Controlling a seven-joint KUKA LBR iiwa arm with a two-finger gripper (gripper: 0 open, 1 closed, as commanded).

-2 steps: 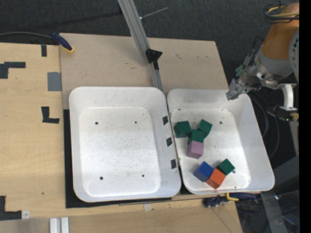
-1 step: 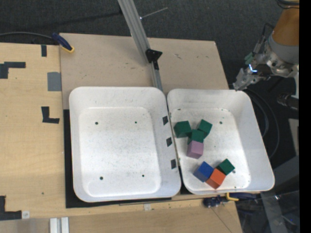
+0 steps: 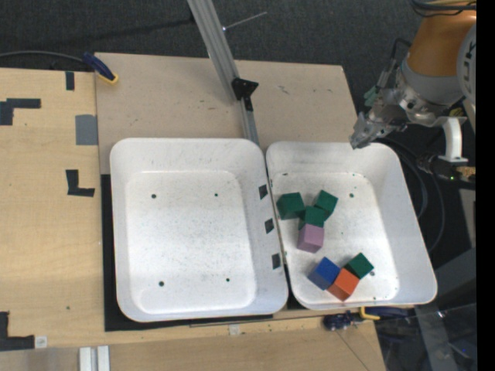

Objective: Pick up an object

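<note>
Orange block (image 3: 345, 284) nearest the lens, in the right bin (image 3: 410, 207) by its front wall, touching a blue block (image 3: 325, 271) on one side and a green block (image 3: 360, 265) on the other

Further back in the same bin: purple block (image 3: 311, 237), touching the foremost of three green blocks (image 3: 308, 208) bunched near the middle

Left bin (image 3: 189, 230) alongside, rims meeting down the centre

Gripper (image 3: 362, 136) high at the far right corner of the right bin, over the rim, well apart from every block; cannot tell from this angle whether apart or together; nothing visibly clamped

Judged progress: pick not begun. No block lifted, all seven resting on the bin floor. Left to do: choose a target, travel inward over it, descend, close, raise. Purple block or the front trio look like crowded choices, since neighbours touch and may block a finger
</note>
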